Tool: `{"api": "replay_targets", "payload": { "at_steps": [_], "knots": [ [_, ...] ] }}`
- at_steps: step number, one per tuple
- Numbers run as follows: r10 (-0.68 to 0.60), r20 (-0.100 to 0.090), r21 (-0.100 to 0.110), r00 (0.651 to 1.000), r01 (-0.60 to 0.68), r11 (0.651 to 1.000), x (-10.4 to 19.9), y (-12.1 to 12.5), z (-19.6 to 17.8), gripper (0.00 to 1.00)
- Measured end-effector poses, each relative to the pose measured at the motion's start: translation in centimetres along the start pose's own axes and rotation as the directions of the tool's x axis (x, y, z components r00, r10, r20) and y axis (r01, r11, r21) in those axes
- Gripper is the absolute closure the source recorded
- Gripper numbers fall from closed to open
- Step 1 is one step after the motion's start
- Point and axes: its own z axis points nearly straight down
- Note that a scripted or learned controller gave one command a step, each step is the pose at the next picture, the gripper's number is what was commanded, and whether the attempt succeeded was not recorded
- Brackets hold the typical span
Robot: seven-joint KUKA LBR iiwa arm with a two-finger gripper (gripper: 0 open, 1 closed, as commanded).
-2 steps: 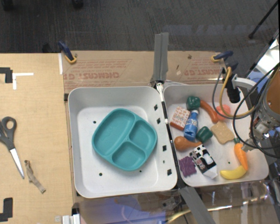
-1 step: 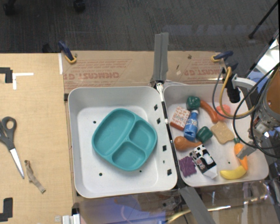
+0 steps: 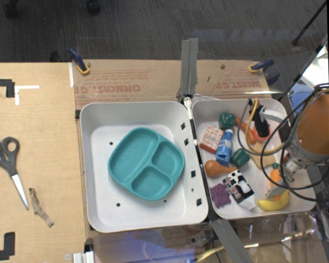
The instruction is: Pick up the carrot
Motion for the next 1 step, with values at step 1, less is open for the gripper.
{"api": "replay_targets", "payload": {
  "at_steps": [1],
  "knots": [
    [0.002,0.0,0.001,1.0,-0.002,1.0,0.01,-0.16,-0.96,1.0]
  ]
}}
